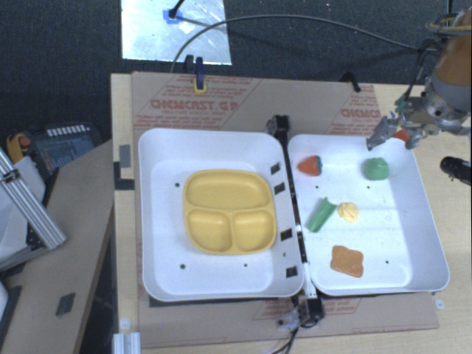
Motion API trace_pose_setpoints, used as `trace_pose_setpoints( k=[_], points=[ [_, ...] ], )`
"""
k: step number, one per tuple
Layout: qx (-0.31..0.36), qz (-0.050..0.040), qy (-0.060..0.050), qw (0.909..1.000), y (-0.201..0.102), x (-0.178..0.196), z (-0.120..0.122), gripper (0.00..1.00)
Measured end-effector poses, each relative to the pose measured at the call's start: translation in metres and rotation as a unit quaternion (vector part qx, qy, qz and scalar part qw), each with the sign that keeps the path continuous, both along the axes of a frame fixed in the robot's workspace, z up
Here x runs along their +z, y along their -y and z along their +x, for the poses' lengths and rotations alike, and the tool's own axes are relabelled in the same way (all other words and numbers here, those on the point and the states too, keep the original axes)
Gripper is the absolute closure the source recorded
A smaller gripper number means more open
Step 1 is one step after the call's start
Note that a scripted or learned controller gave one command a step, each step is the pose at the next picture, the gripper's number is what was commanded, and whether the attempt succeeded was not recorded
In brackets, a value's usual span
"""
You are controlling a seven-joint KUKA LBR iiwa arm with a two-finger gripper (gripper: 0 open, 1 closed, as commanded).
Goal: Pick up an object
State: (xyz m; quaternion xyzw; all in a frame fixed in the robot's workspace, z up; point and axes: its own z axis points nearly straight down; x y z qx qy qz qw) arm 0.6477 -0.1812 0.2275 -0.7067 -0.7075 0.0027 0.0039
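Nearest us in the right bin [424, 268], at about five o'clock, we see an orange-brown piece [346, 261]. Farther in, near the bin's centre, a green stick [321, 214] lies tilted just beside a small yellow lump [348, 212]. Beyond them we find a red-orange strawberry [310, 165] at eleven o'clock and a green round piece [376, 169] at one o'clock. The left bin [158, 198] carries a yellow divided tray [228, 210]. Farthest, over the right bin's one o'clock corner, the pincer [394, 133] hangs above the desk [236, 98]; we see its fingers spread, nothing between them.
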Motion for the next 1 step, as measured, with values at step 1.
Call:
trace_pose_setpoints(
  k=[1],
  points=[
    [0.001,-0.0013,0.006,1.0000,-0.0004,0.0072,0.0025,0.00]
  ],
)
